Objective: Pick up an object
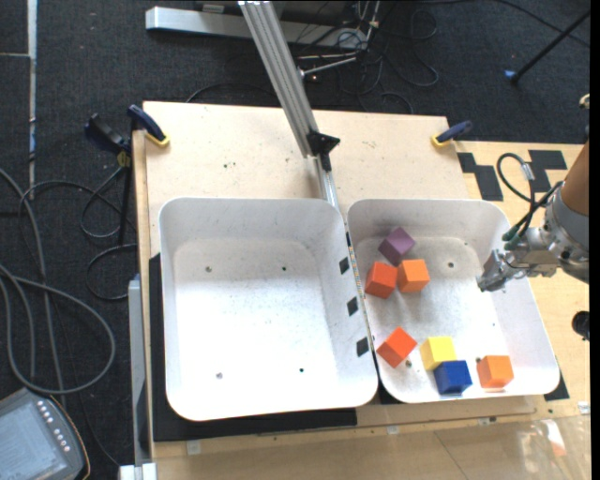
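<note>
I cannot tell how the claw (493,277) stands; it hangs right of the orange cube (413,275). I would centre above that cube, then descend straight.

A dark carpeted floor (66,112) is seen around a pale wooden bench top (244,150), which is speckled with small dark marks; black cables (56,281) are looped across the floor to the left, and more are tangled at the top near a grey metal base (202,19); a slanted aluminium post (281,75) is seen rising from the bench's middle; blue-and-yellow clamps (148,124) are fixed at the bench's far corners, the other (452,133) at the right; a black-and-white patterned marker (506,173) is laid at the far right; a grey handheld pendant (33,441) is placed at the lower left corner; even, soft light is cast over everything
</note>
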You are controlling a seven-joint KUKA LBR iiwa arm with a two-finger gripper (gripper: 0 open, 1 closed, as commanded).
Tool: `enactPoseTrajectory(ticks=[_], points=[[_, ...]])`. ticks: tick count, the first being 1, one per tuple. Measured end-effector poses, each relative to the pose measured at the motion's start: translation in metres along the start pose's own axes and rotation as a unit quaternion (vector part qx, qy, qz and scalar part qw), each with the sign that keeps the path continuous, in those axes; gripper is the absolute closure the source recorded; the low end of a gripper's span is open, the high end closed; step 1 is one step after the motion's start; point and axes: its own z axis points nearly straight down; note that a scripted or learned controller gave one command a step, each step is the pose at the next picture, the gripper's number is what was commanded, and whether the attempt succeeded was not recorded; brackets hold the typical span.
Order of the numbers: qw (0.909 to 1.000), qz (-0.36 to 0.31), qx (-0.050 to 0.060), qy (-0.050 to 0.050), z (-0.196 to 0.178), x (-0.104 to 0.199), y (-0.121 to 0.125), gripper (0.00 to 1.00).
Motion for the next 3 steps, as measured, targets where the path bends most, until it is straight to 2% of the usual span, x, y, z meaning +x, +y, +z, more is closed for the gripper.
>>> enactPoseTrajectory(ticks=[1, 3], points=[[1.0000, 0.000, 0.000, 0.000, 0.007, 0.047, 0.020, 1.00], [1.0000, 0.000, 0.000, 0.000, 0.018, 0.144, 0.037, 1.00]])
